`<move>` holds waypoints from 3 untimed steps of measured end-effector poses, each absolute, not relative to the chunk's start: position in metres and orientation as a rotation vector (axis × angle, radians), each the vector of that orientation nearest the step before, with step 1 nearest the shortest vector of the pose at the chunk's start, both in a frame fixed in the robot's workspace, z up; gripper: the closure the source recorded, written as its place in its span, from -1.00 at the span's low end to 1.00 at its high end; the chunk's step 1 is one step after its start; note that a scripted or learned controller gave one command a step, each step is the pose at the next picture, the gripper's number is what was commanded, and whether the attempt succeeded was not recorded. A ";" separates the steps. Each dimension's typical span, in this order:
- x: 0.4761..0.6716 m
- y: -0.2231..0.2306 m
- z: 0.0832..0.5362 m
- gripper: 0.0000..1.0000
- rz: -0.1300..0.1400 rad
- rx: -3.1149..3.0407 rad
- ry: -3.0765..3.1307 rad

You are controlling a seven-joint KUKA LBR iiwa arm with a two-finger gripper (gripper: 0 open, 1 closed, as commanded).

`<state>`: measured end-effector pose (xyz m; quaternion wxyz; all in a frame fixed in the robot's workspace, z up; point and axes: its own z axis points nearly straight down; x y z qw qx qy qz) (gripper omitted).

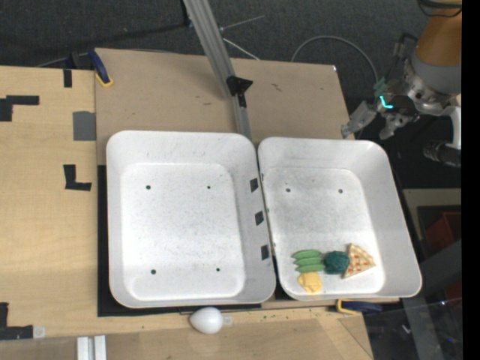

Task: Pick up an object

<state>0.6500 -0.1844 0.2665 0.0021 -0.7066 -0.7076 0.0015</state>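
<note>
A single white egg-shaped ball (206, 320) lies at the front edge of the tabletop (172, 81), just outside the front rim of the left bin (180, 216).

The gripper (373, 122) hangs past the back right corner of the right bin (337, 216), above the tabletop's right edge, with its two fingers spread apart and nothing between them. The grey arm with its orange band (439, 40) rises behind it toward the upper right.

Two white bins sit side by side. In the front right corner of the right bin four small toy foods are bunched together: one green pea pod (307, 259), one yellow piece (310, 280) just in front of it, one dark green broccoli (336, 262) beside them, and one pizza slice (359, 261) touching the broccoli on its right, well apart from the gripper.

One metal pole (214, 43) slants over the back of the tabletop.
</note>
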 end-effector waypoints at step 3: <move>0.648 -0.194 0.165 -1.00 0.007 -2.218 -2.220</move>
